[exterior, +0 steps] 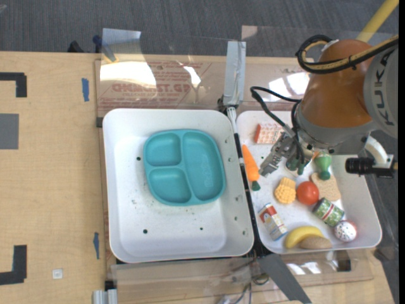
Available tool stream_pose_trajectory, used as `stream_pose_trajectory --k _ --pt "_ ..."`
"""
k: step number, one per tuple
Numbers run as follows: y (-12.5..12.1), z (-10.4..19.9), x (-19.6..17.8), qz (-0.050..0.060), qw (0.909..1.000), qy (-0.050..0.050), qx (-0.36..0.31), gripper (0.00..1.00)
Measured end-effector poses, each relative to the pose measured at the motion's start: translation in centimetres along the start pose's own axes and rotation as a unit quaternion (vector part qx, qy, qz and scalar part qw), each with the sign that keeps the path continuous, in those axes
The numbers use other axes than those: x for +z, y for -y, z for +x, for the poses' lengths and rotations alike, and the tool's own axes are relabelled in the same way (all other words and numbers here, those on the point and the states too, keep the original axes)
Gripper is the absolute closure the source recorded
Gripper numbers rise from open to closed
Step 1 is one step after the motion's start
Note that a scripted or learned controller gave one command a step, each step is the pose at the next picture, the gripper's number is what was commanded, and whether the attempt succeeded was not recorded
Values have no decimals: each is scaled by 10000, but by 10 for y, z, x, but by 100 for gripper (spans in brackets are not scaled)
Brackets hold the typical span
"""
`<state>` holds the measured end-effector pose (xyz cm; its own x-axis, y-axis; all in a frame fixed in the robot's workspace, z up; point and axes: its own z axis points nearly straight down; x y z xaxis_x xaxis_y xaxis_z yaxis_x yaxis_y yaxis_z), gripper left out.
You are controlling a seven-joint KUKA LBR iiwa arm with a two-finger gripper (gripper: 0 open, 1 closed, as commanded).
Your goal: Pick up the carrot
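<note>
Reaching in from the right, the grey arm [342,87] with its orange band hangs over the right bin [367,233], its jaws [278,157] lowered near the bin's upper middle. Whether they stand wide or narrow cannot be told from this slant; nothing shows clearly between them.

The carrot [250,165] lies at the right bin's left edge, close against the wall that divides the two bins, its orange body running up and down the view and its green end toward the bottom. It sits just left of the jaws, apart from them.

Around it in the same bin lie other toy foods: a red-and-white packet [267,132] near the top, a yellow corn piece [285,190], a red tomato [308,192], a green vegetable [324,163], a small can [273,221] with a red label, a banana [303,235] along the lower edge, a green-banded can [328,212], and a white speckled ball [345,231].

The left bin [126,220] holds a teal divided plate [185,167] with three compartments. Both bins rest on the wooden bench [50,189].
</note>
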<state>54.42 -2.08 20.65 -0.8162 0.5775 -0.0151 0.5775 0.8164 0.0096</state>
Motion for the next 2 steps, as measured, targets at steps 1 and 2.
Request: stream_pose_trajectory --k 1,2 --pt "-2 -1 -10 -16 10000 28 -9 100" --pt "-2 -1 -10 -12 10000 23 -10 0"
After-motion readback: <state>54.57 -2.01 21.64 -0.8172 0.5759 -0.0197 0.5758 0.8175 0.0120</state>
